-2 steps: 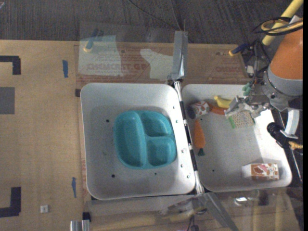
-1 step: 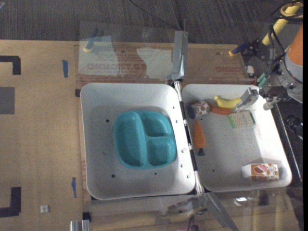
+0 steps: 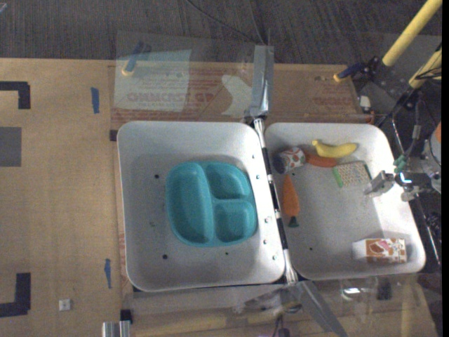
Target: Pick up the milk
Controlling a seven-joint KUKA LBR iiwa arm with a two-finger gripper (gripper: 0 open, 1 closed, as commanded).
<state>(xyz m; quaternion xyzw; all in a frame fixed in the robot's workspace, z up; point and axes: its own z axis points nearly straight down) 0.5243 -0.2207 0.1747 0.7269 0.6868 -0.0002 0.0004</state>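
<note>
Milk carton (image 3: 379, 250) lay on its side near the right bin's (image 3: 330, 258) front right corner, apart from the gripper (image 3: 382, 183), which hovered above that bin's right edge; its opening was indiscernible.

1 fixed camera looks down, seemingly slightly slanted, on both bins (image 3: 140, 146).

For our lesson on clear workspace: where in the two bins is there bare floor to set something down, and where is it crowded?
Left bin: a bare margin rings the teal tray. Right bin: open floor between the carrot and the milk carton. Its far end is crowded: can, banana, green block, with the gripper at the right rim.
</note>
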